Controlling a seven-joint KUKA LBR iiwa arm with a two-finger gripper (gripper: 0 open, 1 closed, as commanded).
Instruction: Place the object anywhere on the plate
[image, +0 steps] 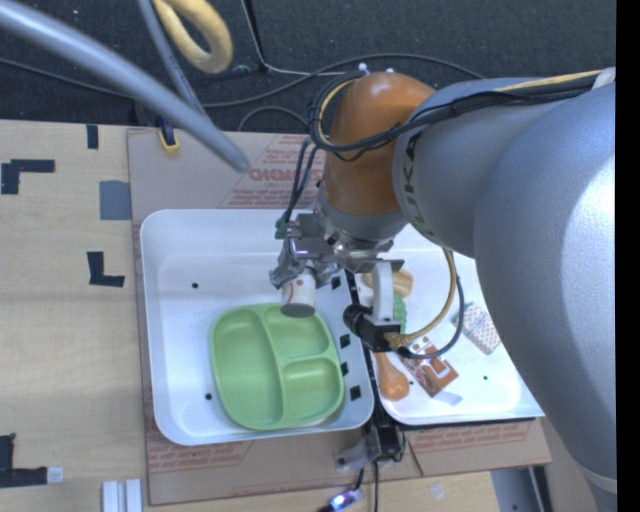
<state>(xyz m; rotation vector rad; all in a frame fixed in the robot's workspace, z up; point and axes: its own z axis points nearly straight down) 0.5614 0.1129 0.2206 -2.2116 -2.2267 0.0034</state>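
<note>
- Arm: grey KUKA arm (520, 200) with an orange band (375, 140) above the wrist, reaching in from the right side of the camera view and covering much of the right-hand bin.
- Two-finger gripper (297, 290): hangs over the left bin, just past the far rim of the plate; its fingers are pressed onto a small cylindrical object.
- Small cylindrical object, white body with an orange-red band and a grey underside (298, 297): pinched between the fingers, upright, at the far edge of the plate; whether it touches the plate cannot be told.
- Light green plastic plate with three compartments (275, 375): lies flat in the near half of the left bin, tilted slightly against the bin's sides.
- Shallow white left bin (175, 300): holds the plate; a few dark specks mark its floor.
- Shallow white right bin (490, 390): just beside the left bin, partly hidden by the arm; holds an orange oblong item (392, 378), a brown-and-white packet (435, 372) and a pale checked item (480, 328).
- Brown cardboard sheet (190, 170): lies under both bins.
- Light wooden bench top (60, 330): bears black tape marks to the left.
- Black cables (300, 190): run along the wrist.
</note>
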